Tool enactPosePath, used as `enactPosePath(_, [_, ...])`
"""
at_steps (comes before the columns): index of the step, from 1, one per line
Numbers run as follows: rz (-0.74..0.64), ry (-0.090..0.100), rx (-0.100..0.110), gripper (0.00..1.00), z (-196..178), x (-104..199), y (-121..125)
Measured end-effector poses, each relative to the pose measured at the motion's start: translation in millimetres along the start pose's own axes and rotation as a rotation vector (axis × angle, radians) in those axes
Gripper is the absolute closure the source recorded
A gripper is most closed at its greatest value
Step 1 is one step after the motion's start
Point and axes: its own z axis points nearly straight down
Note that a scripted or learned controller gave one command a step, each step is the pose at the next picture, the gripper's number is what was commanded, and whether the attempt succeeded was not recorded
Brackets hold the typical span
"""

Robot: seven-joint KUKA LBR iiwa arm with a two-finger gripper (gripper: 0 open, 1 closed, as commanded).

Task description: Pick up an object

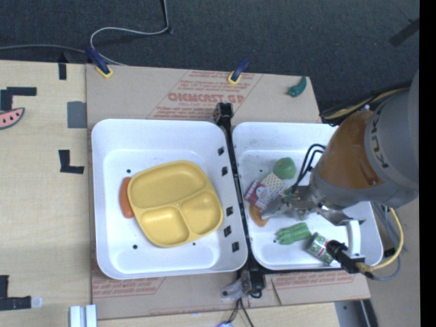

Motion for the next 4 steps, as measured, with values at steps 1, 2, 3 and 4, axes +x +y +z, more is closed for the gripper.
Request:
enactPosePath(1, [0.002, -0.006, 0.002, 0.0, 11.5, -0.4, 85.8])
enactPosePath(2, [0.0, -0.001, -0.002, 1.0, -0.8, 2.6, 88.0])
enactPosePath(3, [0.0, -0.001, 0.002, 0.0, 0.7, 2.3, 86.8])
enactPosePath(4, [-0.001, 0.0, 0.002, 1.0, -8.8, 3.0, 87.0])
